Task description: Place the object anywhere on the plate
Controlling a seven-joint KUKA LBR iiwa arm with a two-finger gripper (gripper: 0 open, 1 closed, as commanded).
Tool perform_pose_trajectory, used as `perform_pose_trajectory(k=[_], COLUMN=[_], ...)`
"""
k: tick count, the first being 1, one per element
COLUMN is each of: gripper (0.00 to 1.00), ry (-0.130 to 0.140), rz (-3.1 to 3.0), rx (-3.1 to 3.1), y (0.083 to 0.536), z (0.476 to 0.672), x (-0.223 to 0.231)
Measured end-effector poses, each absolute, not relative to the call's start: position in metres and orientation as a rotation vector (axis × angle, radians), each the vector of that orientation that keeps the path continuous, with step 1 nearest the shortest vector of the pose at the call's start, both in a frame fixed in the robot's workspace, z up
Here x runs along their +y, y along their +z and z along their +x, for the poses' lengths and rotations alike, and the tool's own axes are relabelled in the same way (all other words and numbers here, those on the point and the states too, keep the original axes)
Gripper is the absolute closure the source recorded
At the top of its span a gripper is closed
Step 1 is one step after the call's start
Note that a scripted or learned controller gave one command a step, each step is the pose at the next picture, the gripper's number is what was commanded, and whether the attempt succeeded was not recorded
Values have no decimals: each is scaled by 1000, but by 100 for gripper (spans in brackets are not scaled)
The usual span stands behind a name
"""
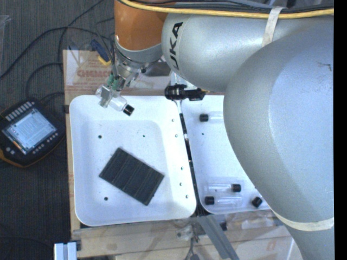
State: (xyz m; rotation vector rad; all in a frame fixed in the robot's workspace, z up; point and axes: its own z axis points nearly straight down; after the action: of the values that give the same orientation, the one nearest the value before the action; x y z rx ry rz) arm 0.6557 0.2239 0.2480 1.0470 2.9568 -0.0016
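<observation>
My tool (111,93) hangs over the far left corner of the left bin (87,210), and a clear vial (122,106) with a black cap sits at its tip, apparently between the fingers, slanting down to the right. The dark ribbed plate (131,176) lies flat on that bin's floor, nearer the camera, well apart from the vial. In the right bin (217,137), more capped vials (222,194) lie along the near edge. A pendant (27,131) rests left of the surface.

Bright, even light (mild glare on the white bins (87,145)), soft shadows, slightly soft focus.
</observation>
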Motion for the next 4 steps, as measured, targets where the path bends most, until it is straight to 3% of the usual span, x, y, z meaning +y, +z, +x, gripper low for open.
perform_pose_trajectory(k=[1, 2, 4], gripper=[100, 100, 100], ry=[0, -1, -2], rz=[1047, 691, 693], rx=[2956, 3061, 3054], y=[257, 376, 395], z=[656, 648, 649], x=[224, 230, 231])
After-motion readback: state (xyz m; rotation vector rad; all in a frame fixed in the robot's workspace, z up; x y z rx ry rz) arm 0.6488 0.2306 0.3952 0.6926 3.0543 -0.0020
